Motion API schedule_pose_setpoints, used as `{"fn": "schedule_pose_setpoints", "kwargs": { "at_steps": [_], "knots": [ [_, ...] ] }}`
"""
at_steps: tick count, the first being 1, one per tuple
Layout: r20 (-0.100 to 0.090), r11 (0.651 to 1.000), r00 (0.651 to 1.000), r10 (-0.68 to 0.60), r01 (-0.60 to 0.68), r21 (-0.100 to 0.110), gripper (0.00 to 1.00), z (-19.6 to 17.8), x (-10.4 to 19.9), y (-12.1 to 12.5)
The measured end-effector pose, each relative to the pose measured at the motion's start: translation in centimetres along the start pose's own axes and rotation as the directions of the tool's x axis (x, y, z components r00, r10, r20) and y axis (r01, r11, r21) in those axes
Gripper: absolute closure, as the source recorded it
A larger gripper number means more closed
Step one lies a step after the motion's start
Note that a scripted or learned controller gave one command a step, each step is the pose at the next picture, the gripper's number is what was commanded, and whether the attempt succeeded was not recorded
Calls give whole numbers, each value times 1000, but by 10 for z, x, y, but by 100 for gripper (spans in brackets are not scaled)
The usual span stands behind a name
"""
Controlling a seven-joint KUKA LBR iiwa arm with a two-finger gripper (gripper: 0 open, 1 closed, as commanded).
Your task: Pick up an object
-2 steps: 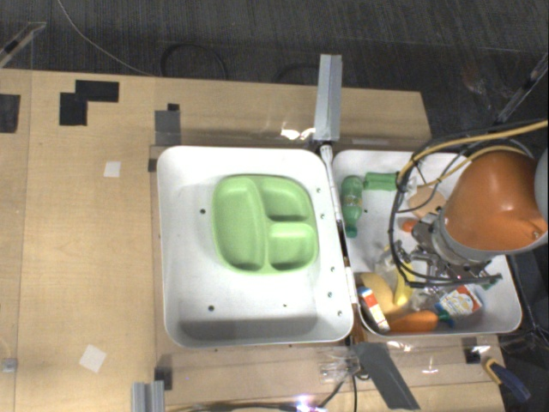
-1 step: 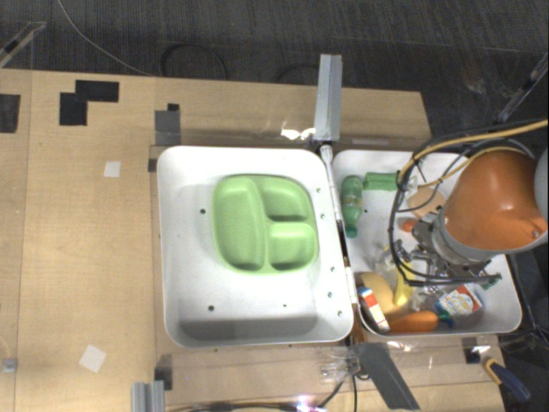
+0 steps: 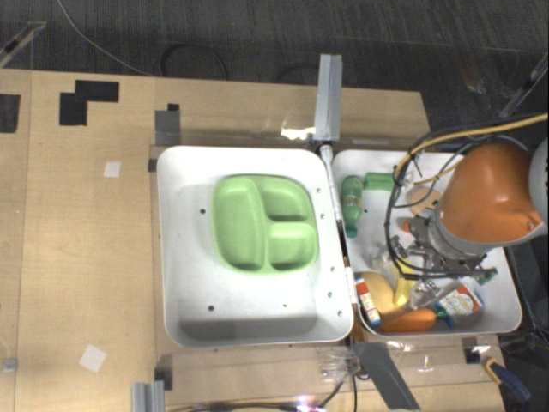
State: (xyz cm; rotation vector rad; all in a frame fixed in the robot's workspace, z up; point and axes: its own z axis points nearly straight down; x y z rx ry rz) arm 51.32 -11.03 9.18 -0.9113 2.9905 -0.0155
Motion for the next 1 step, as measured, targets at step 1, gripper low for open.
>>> {"fn": "schedule_pose_setpoints", "kwargs": {
  "at_steps": [1],
  "knots": [
    [2,996,996,85,-85,-3,0,3,-41,-57]
  ]
}}
